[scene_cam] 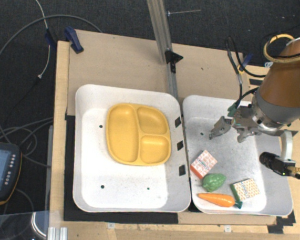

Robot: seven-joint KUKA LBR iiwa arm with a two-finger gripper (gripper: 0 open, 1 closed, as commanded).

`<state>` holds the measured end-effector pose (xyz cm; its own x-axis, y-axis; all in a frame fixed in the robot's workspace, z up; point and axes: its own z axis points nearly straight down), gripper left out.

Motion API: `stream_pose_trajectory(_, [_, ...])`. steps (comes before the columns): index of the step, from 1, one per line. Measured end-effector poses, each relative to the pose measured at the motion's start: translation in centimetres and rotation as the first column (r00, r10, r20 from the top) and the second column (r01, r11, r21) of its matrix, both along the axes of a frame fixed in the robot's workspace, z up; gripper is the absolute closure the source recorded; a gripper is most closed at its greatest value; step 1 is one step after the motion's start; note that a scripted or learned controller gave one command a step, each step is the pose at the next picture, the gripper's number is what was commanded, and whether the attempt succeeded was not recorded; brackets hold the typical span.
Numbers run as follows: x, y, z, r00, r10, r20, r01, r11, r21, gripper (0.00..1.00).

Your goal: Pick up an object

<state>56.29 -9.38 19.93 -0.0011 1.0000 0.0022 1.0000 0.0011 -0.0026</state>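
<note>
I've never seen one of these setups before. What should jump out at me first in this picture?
Probably the yellow divided tray, bright against the left white bin. Next, the arm's orange band at the right, with the gripper hanging over the upper part of the right white bin, its fingers spread and holding nothing. Near that bin's front edge lies a small cluster: carrot, green vegetable and two little cartons.

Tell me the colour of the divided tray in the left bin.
Yellow tray, seen in the camera view.

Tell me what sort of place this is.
Probably a robotics lab test bench: a grey arm reaches over two white bins, toy food such as a carrot lies in one, and loose cables run across the dark floor.
</note>
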Motion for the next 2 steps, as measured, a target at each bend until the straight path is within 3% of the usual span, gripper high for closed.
stream_pose_trajectory(1, [0.0,0.0,0.0,1.0,-0.001,0.001,0.001,1.0,0.0,0.0])
stream_pose_trajectory(2, [-0.8,0.4,-4.6,1.0,-0.001,-0.005,0.001,1.0,0.0,0.0])
